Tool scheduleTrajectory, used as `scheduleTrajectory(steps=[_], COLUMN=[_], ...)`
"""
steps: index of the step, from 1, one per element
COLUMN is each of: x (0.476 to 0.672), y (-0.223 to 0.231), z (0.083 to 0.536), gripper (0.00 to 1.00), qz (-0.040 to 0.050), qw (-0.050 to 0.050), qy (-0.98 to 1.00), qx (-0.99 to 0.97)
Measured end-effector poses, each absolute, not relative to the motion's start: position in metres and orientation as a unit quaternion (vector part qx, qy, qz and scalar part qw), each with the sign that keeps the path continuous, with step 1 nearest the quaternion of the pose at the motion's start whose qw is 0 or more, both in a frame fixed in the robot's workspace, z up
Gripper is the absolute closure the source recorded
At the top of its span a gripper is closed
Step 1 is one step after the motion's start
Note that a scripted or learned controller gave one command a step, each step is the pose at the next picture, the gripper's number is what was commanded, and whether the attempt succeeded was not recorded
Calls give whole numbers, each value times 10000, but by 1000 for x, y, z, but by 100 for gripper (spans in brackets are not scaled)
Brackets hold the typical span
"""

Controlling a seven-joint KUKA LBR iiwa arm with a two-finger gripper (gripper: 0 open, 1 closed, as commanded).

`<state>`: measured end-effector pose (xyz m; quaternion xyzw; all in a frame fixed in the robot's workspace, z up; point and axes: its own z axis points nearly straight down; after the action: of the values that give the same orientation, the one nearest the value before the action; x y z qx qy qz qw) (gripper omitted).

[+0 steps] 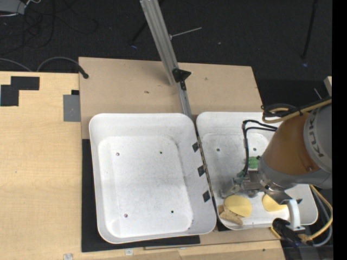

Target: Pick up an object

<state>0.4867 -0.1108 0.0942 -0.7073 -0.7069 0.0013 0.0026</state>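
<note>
One fixed camera, mounted above the surface (162,85), looks down at a slant from moderate range, taking in both white bins (143,177) side by side, with the arm (298,145) entering from the frame's right.

Even overhead light; both bins (142,124) bright white, no glare. Far floor (81,20) dark. Soft shadows; slightly grainy, mildly soft focus.

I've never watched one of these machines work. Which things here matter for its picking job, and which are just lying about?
For the job: gripper; pale yellow objects and a small brown piece in the right bin.

Lying about: left bin; metal rail; floor cables.
</note>
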Motion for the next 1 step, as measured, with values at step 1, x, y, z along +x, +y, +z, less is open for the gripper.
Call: scheduleTrajectory(steps=[1], x=[487], y=[-113], z=[106], gripper=[100], qz=[11], qw=[21], qy=[-7041], qx=[-7101])
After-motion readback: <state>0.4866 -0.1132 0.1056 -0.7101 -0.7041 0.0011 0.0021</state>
